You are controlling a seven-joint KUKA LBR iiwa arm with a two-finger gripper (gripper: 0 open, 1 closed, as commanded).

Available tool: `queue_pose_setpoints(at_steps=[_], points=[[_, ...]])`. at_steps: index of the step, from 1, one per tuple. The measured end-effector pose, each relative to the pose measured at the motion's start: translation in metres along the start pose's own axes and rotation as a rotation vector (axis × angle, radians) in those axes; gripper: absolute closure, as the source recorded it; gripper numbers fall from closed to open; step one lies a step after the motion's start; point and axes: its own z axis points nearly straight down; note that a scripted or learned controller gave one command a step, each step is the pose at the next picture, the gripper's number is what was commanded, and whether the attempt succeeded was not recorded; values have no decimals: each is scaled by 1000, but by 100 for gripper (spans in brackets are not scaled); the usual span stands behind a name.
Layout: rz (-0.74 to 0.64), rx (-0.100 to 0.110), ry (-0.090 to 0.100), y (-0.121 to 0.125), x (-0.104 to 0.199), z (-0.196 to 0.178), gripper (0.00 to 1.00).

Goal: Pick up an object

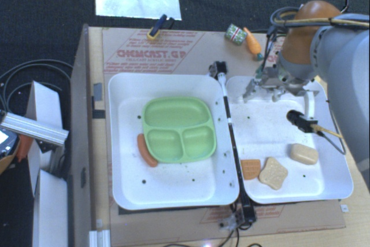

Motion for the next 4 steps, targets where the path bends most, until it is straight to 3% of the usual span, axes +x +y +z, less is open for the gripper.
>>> queue_pose_setpoints(at_steps=[1, 4], points=[[-3, 2, 1, 0, 20, 15, 0], [-1, 1, -1, 0, 11, 12, 0]])
